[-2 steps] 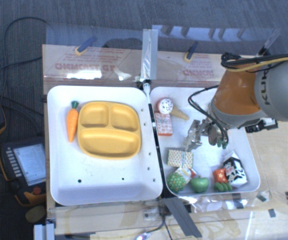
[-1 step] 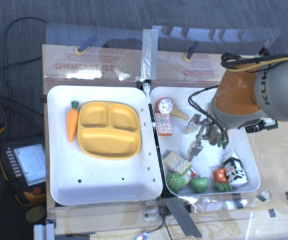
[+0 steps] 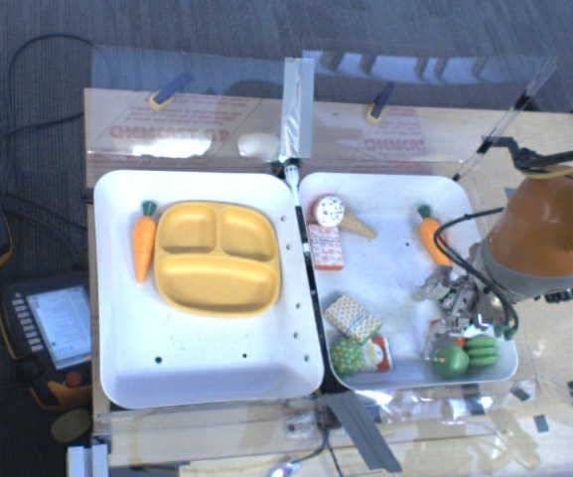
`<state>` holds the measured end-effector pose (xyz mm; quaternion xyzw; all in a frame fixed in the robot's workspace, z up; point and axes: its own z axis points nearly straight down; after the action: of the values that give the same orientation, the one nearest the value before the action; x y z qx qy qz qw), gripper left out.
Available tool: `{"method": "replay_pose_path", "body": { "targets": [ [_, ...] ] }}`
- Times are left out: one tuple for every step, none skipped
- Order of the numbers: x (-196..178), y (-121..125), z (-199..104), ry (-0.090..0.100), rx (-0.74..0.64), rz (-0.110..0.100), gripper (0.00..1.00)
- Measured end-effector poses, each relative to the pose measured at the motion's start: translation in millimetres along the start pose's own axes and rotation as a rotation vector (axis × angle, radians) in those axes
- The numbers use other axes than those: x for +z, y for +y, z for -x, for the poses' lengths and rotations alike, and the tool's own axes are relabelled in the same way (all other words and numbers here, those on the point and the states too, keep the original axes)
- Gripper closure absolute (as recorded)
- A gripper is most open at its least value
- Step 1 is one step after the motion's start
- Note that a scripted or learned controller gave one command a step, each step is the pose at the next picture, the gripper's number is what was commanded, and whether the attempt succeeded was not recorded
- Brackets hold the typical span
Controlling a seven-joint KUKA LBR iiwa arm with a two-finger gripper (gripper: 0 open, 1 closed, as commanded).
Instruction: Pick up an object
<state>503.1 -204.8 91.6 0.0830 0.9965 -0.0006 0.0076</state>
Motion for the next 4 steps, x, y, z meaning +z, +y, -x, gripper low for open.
{"method": "replay_pose_path", "body": {
  "targets": [
    [3.7,3.0,104.1,0.001,0.134,-0.001,0.00],
    [-7.7,4.2,105.8,-0.003,0.133,-0.001,1.00],
    [-138.5,57.2,84.6,0.011,0.226,-0.001,1.00],
    [-122.6,36.4,-0.4,0.014,0.451,-0.004,1.00]
  ]
}}
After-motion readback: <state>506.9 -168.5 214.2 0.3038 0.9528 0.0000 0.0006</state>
